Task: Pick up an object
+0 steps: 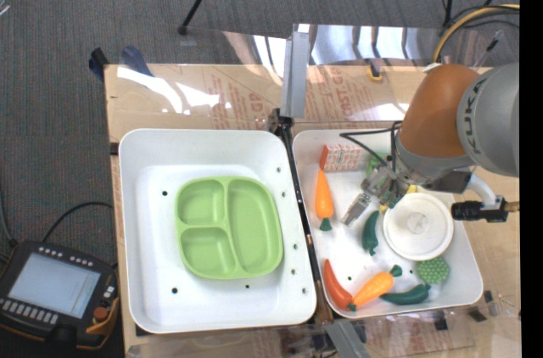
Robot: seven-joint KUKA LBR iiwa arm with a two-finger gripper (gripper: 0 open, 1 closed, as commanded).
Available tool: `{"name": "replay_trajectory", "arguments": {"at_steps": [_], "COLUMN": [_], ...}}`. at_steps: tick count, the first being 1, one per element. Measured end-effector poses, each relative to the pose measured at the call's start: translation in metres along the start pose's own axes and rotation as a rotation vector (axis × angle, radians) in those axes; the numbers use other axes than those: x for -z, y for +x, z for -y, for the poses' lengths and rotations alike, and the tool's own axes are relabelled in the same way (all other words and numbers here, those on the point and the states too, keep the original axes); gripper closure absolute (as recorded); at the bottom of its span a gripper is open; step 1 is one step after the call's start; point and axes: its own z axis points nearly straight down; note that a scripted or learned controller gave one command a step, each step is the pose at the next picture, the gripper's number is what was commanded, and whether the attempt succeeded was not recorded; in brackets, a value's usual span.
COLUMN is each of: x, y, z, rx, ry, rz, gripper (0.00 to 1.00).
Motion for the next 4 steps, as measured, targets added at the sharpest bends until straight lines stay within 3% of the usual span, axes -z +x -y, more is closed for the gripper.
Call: {"name": "replay_trajectory", "arguments": {"at_steps": [1,2,3,4], "x": [-0.001,-0.011,-0.006,0.104], "y": [0.046,0.006,0.01,0.061], "z": [-0.014,-0.042,-0.039,-0.085], "rx": [-0.032,0.131,0.134,-0.056], "ry": [0.0,0.033,0.047,-0.007], "rz": [-0.003,-0.046,-0.063,0.006], "gripper": [0.0,0.0,1.0,1.0]}}
